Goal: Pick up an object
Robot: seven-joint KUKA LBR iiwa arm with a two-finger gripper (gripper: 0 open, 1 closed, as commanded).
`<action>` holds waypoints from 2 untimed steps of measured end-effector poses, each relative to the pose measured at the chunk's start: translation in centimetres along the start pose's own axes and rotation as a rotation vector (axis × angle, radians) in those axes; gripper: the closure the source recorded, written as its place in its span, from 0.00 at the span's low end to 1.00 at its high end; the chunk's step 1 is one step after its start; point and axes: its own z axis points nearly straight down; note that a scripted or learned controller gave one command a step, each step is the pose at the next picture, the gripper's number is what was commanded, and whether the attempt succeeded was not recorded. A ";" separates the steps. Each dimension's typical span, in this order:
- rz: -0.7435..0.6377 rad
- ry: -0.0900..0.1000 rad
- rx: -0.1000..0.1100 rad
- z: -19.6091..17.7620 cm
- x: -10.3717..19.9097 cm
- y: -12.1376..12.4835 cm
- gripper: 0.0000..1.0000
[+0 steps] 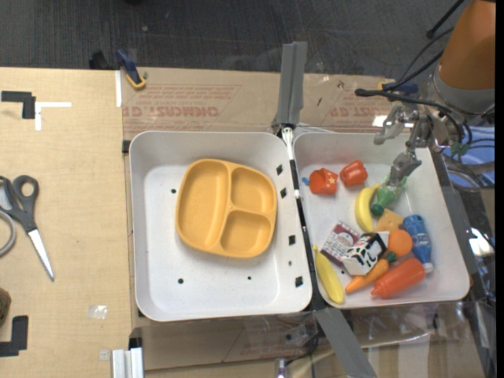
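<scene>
Whether the hand (pixel 403 166) is open cannot be told, and among 1 crowded bin (pixel 449 211) (right side) the green piece (pixel 380 204) could be nudged aside.

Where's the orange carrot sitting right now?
In the camera view, the large carrot lies in the right bin, at its near right corner, just below the blue bottle and beside a smaller carrot.
</scene>
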 end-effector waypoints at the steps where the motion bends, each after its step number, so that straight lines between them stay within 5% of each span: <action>1: 0.103 -0.001 0.000 12.3 4.2 0.8 0.00; 2: 0.099 -0.006 0.001 11.3 4.0 1.0 1.00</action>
